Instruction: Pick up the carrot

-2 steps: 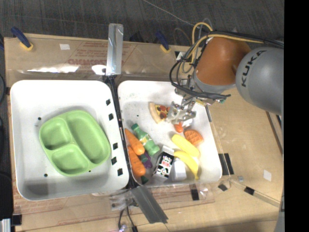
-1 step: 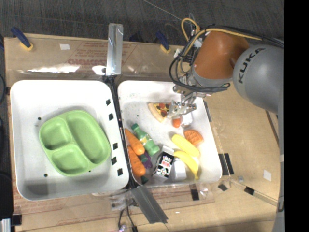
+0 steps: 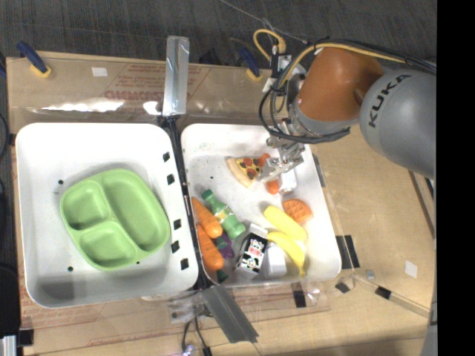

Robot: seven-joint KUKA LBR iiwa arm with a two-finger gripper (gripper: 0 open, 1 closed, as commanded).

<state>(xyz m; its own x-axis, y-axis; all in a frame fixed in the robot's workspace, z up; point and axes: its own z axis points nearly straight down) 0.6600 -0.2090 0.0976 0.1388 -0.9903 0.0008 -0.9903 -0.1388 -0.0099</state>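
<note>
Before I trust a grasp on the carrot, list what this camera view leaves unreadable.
- Tool: whether it is open or shut cannot be told; the arm's wrist above covers much of it and the rest is small.
- Carrot: partly overlapped by the green vegetable and neighbouring toys, so its full outline is unclear.
- Small red item below the tool: too small to identify.
- Milk carton: print too small to read.
</note>
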